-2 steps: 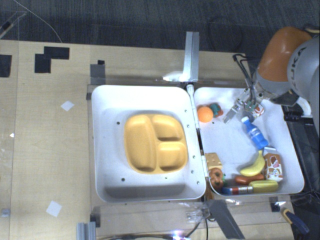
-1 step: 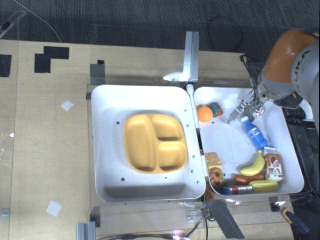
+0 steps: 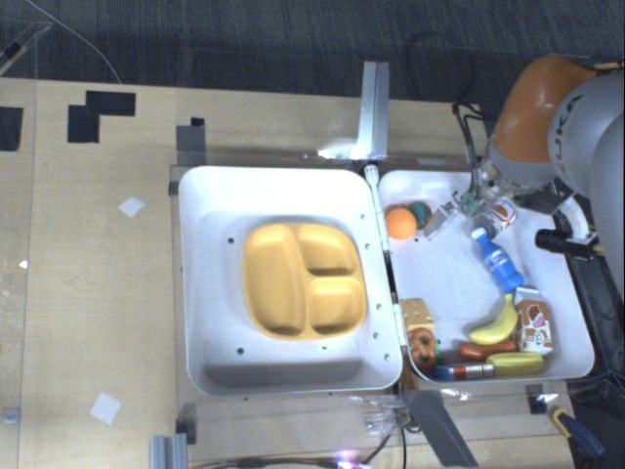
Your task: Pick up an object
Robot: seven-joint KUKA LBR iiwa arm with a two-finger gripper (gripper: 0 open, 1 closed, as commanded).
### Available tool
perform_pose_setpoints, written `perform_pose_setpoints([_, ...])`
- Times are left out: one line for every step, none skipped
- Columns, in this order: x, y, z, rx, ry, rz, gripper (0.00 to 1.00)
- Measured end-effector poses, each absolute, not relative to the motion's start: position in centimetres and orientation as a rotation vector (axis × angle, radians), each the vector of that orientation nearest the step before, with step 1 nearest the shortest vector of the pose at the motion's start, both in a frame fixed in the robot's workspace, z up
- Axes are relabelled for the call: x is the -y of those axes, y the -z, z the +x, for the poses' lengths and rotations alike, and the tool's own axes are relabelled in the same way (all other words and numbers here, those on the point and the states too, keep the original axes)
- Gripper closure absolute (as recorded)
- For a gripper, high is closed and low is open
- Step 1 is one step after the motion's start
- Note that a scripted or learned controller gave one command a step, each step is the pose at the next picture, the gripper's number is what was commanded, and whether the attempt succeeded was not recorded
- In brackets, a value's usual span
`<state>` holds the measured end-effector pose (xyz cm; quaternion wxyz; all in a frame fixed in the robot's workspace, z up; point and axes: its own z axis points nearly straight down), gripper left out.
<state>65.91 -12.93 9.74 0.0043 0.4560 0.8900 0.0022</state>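
My gripper hangs low over the back of the right bin, under the arm's orange band. Just below and right of it lies a small red and white item. A grey metal piece lies to its left. An orange ball with a teal object beside it rests near the bin's left wall. A blue bottle lies in the middle. At the front are a banana, a brown and white carton, a yellow oblong and a red marker.
The left bin holds a yellow divided tray. A tan block and a brown toy sit at the right bin's front left corner. A metal post stands behind the bins' shared wall.
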Motion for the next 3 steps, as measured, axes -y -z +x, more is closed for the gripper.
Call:
perform_pose_setpoints([16.8,-8.9,66.7,-2.773,-0.012,1.509,0.00])
perform_pose_setpoints([14.1,-11.2,65.5,-2.626,-0.007,1.710,0.00])
perform_pose_setpoints([11.3,-9.3,66.9,-2.700,0.014,1.599,0.00])
